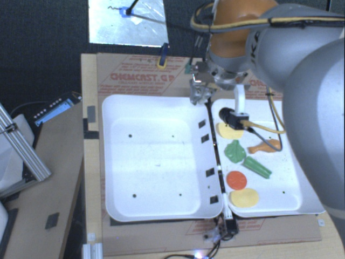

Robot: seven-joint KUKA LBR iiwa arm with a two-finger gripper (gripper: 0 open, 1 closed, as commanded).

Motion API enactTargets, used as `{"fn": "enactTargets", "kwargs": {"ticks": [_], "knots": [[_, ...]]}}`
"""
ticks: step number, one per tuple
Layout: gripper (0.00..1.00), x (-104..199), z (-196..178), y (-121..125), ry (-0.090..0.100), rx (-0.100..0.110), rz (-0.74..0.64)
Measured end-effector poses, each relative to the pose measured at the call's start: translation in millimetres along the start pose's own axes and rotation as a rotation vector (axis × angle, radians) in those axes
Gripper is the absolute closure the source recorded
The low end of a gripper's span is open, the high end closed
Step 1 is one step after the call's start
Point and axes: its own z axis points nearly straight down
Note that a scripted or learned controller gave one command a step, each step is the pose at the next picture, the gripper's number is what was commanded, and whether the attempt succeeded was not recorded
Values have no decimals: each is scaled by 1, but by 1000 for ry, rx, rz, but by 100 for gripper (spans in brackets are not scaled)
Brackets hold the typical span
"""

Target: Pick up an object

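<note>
The gripper (200,94) hangs at the far left corner of the right bin (283,186); whether it is apart or closed cannot be told.

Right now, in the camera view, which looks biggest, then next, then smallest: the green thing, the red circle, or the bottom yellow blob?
1. green thing
2. bottom yellow blob
3. red circle
The last two look close in size.
</note>
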Motion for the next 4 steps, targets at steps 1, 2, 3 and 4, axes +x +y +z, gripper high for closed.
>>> {"fn": "enactTargets", "kwargs": {"ticks": [1, 2, 3, 4], "knots": [[100, -41, -53, 3, -1, -20, 8], [100, 24, 2, 3, 2, -13, -2], [100, 33, -42, 3, 2, -20, 1], [100, 31, -49, 3, 1, -17, 2]]}}
